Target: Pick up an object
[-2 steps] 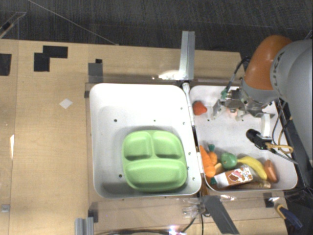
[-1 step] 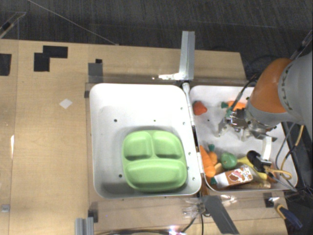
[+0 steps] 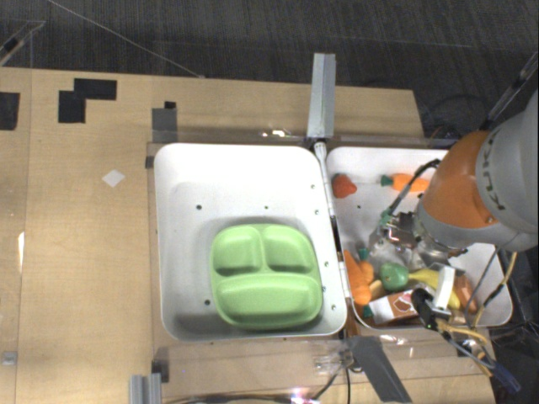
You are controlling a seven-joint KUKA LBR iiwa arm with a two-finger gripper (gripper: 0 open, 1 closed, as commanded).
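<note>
My gripper (image 3: 386, 244) is down in the right bin (image 3: 370, 165), under the orange band (image 3: 450, 190) of the arm. It hangs just above a green round object (image 3: 393, 273) and beside an orange piece (image 3: 359, 281). A yellow banana-like piece (image 3: 426, 278) and a brown and white box (image 3: 394, 308) lie near the bin's front. A red piece (image 3: 344, 186) and a small orange carrot-like piece (image 3: 397, 179) lie toward the back. The wrist covers part of the pile.
The left bin (image 3: 181, 183) holds a green divided plate (image 3: 266, 274) toward its front. A metal divider post (image 3: 321, 99) rises between the bins at the back. Cables (image 3: 472, 343) trail at the front right.
</note>
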